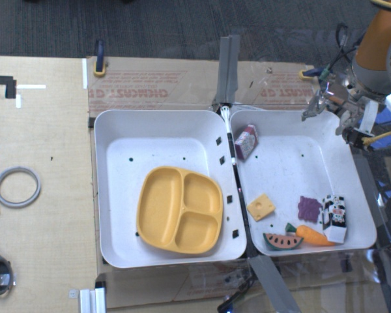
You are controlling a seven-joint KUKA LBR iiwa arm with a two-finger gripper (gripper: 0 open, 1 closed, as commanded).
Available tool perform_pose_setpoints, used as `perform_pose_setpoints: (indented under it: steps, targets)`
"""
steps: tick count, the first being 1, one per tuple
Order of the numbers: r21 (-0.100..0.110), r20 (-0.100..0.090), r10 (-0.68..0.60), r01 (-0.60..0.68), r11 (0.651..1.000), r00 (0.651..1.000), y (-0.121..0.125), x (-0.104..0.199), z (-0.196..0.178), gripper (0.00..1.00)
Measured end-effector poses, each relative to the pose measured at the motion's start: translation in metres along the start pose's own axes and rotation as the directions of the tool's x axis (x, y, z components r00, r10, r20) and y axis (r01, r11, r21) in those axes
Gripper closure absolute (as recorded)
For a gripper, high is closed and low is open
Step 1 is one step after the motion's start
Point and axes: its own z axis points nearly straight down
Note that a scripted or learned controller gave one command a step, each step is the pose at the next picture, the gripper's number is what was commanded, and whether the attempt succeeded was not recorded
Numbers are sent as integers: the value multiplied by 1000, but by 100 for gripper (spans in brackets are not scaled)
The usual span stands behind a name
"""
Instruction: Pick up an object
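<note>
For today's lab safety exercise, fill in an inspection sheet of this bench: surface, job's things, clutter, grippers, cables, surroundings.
Surface: two white bins, left bin and right bin, on a wooden bench.
Job's things: right bin holds cheese, watermelon slice, carrot, purple piece, milk carton, dark packet.
Clutter: yellow divided plate in left bin; tape ring on bench.
Grippers: gripper above right bin's far corner.
Cables: wires by wrist.
Surroundings: dark carpet.

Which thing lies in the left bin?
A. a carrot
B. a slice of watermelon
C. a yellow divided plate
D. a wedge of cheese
C: the yellow divided plate lies alone in the left bin, while the watermelon slice, cheese wedge and carrot all lie in the right bin.
</note>
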Motion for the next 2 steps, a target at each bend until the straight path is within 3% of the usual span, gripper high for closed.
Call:
perform_pose_setpoints:
  steps: [1, 2]
  targets:
    - [1, -7, -5, 5, 1000, 1000, 7, -14, 97, 0]
    - [-1, -2, -8, 8, 1000, 1000, 8, -15, 88, 100]
